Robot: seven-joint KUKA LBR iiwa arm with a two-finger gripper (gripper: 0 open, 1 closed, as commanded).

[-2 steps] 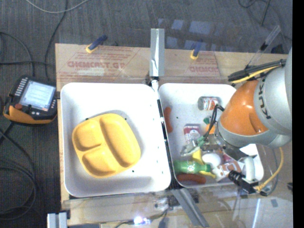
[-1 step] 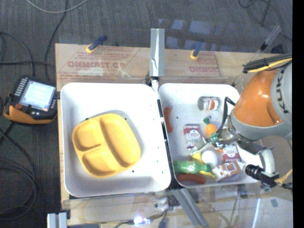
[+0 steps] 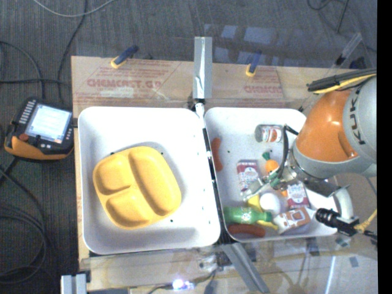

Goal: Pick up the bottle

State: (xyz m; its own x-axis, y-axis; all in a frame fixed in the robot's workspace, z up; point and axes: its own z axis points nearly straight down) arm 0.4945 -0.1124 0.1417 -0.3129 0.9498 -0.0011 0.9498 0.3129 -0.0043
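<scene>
where grey carpet surrounds it, cardboard-topped bench with two white bins.

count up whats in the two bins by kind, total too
yellow divided plate: 1
green bottle: 1
can: 1
sausages: 2
red-and-white packets: 3
white egg: 1
carrot: 1
total: 10
Things under the gripper are partly hidden, so the right bin may hold more.
</scene>
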